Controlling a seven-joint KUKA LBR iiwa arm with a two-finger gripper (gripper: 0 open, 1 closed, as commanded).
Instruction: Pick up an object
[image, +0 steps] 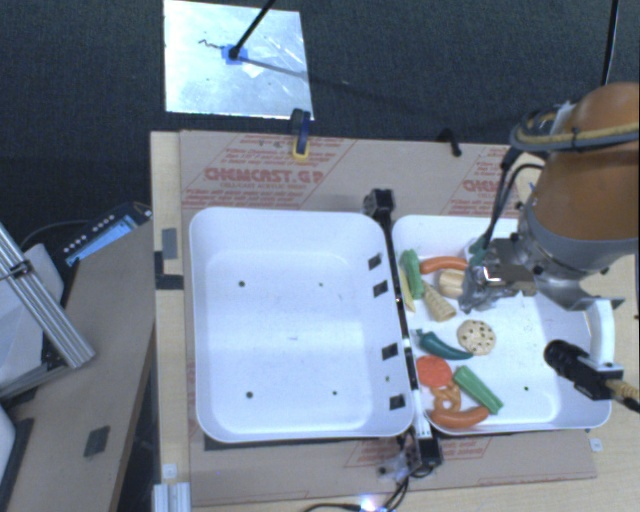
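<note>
The left bin (290, 320) sits beside the right bin (530, 400), their inner walls touching along a black strip with clips. In the right bin, toy food lies mostly against the left wall: a green pod (410, 272) at the top, an orange carrot (443, 265) just beside it, a pale corn cob (437, 302) below them, then a teal pepper (443, 346), a speckled cookie (476, 336), a red tomato (434, 371), a green bean (478, 389), a pretzel (445, 398) and an orange sausage (460, 418) near the front edge. The gripper (478, 285) hangs low over the upper part of this bin, just right of the carrot and corn; how far its jaws are apart cannot be told, nor whether anything is between them. The arm (585, 190) reaches in from the right.
</note>
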